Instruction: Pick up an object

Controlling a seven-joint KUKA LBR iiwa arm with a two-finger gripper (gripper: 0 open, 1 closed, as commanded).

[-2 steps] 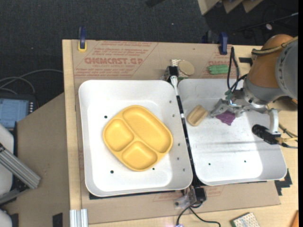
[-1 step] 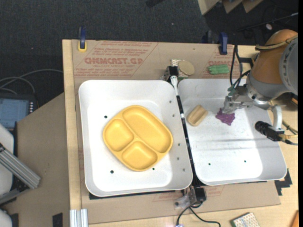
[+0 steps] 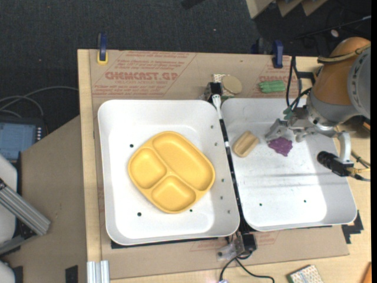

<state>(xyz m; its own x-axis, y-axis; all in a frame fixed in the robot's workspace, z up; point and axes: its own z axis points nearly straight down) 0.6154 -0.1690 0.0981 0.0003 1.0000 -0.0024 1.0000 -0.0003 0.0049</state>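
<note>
My gripper hangs over the upper middle of the right bin, reaching in from the right. It is open, with its fingers spread just above a small purple object that lies on the bin floor. Nothing is between the fingers. A tan, bread-like piece lies to the left of the purple object, near the wall between the bins. A yellow divided plate sits in the middle of the left bin.
On the bench behind the bins lie a green object and a round tan disc. A black part on a cable hangs over the right bin's right side. Blue clamps hold the board's back edge.
</note>
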